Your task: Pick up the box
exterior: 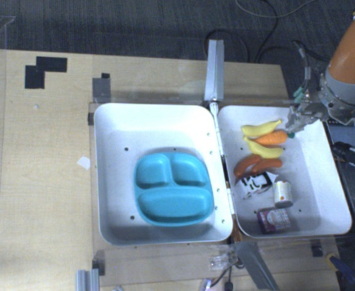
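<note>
The box (259, 182) is small, black and white, and lies flat in the middle of the right bin (323, 162). A brown sausage-shaped toy (250, 164) rests against its upper edge. My gripper (296, 122) hangs over the bin's upper right part, just right of a yellow banana (259, 128) and an orange carrot (270, 139). It stands well above and to the right of the box, with the carrot and sausage between them. Nothing of the box touches it.
A white can (281, 193) lies just right of the box, and a purple can (273, 219) lies below it near the bin's front wall. The left bin (113, 162) holds a blue divided plate (174, 188). A metal post (215, 71) stands between the bins at the back.
</note>
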### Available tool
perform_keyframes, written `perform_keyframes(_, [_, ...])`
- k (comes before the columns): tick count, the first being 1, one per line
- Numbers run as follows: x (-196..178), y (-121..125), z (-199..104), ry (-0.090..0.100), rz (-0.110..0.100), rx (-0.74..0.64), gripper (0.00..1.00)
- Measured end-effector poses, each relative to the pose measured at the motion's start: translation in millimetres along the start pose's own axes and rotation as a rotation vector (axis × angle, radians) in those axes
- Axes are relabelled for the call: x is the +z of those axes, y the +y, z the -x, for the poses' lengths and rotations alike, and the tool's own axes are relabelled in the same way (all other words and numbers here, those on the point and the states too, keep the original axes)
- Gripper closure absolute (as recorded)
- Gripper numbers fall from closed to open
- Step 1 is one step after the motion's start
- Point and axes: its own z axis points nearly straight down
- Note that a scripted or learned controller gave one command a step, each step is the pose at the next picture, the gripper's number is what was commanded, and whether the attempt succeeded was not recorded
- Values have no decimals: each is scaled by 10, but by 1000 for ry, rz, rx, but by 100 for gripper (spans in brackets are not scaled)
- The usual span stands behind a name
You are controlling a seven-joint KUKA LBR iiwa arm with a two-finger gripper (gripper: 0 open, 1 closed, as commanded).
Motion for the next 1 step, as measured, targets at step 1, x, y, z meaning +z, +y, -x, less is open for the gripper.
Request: perform_keyframes(1, [603,627,-454,0,-5,-15,100])
